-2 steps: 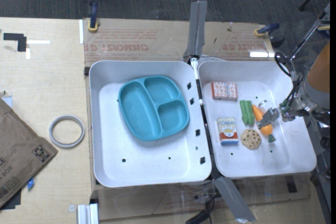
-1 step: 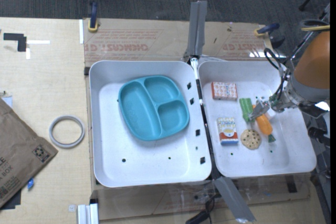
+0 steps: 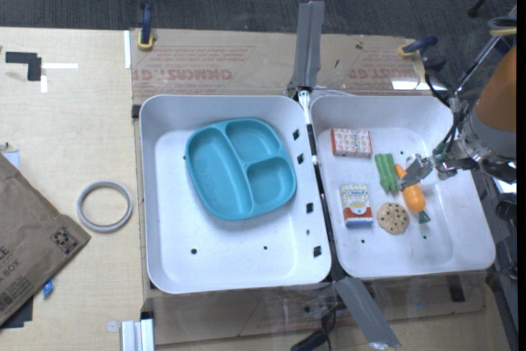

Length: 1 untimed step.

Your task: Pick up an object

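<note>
The right bin [image 3: 460, 251] holds several small items. A pink and white box [image 3: 351, 142] lies at the back, with a green pod [image 3: 385, 173] in front of it. Nearer the front are a blue and white box [image 3: 355, 205], a round cookie [image 3: 394, 218] and an orange carrot [image 3: 414, 197] with a green top. My gripper [image 3: 417, 169] reaches in from the right, low over the bin. It sits just above the carrot and to the right of the green pod. I see nothing held in it.
The left bin [image 3: 164, 259] holds a blue divided plate [image 3: 241, 168]. A roll of tape [image 3: 104, 204] and a brown paper bag [image 3: 29, 247] lie on the bench to the left. A grey divider [image 3: 309, 41] stands behind the bins.
</note>
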Tool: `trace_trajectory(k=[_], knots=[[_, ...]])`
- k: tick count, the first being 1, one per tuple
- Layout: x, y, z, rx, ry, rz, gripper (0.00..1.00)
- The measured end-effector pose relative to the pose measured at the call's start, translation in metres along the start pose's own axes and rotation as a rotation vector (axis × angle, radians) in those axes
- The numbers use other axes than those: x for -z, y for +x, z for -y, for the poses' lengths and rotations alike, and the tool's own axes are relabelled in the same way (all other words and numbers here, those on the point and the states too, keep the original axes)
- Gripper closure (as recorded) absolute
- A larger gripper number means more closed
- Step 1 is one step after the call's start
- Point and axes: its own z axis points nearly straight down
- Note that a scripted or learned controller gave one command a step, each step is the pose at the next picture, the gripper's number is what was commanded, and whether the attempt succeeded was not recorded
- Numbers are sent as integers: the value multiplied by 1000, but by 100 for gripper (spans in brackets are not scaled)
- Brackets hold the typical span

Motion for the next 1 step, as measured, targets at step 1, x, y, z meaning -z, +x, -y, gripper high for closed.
trace_trajectory(k=[1], knots=[[-57, -20, -11, 194, -21, 18, 0]])
